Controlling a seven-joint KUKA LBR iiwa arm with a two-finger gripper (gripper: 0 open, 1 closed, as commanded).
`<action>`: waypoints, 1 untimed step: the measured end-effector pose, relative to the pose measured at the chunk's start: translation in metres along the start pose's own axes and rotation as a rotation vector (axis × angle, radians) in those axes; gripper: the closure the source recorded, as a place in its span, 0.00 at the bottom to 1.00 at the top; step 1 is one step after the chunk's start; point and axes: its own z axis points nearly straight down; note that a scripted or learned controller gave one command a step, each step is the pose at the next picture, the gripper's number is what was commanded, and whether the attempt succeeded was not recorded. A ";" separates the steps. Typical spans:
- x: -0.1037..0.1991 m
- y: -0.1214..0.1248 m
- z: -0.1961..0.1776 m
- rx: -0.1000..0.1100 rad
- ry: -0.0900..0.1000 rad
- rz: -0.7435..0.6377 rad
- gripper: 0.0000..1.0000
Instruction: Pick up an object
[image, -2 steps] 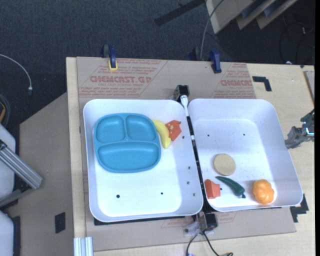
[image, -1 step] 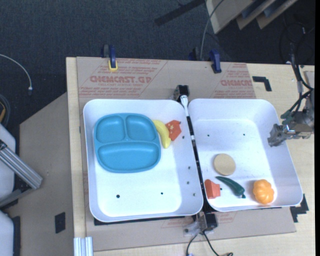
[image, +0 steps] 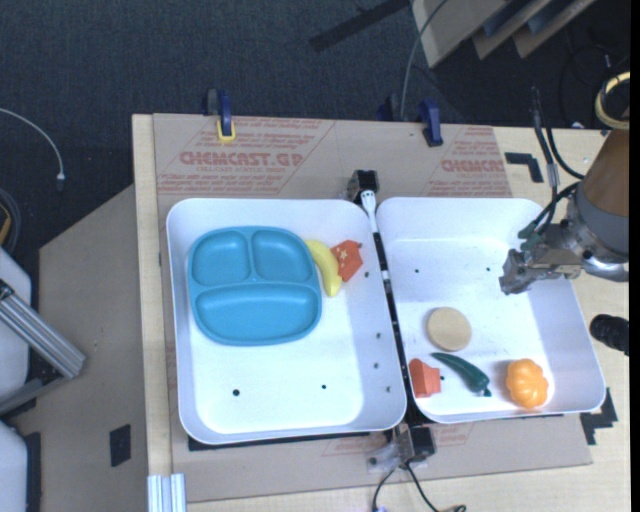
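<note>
My gripper (image: 516, 274) hangs over the right bin (image: 470, 230), near its right wall, with nothing visibly in it. Below and left of it a tan round disc (image: 448, 328) lies on the bin floor. Along the bin's front edge sit a small red block (image: 425, 377), a dark green chilli (image: 463, 371) and an orange pumpkin-like toy (image: 527, 383).
The left bin (image: 280, 390) holds a blue divided plate (image: 255, 285), with a yellow banana (image: 324, 266) and a small orange-red piece (image: 348, 259) beside its right edge. The grey arm (image: 600, 230) enters from the right above the bin wall.
</note>
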 end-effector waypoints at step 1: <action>0.057 0.003 0.015 0.001 0.001 -0.001 1.00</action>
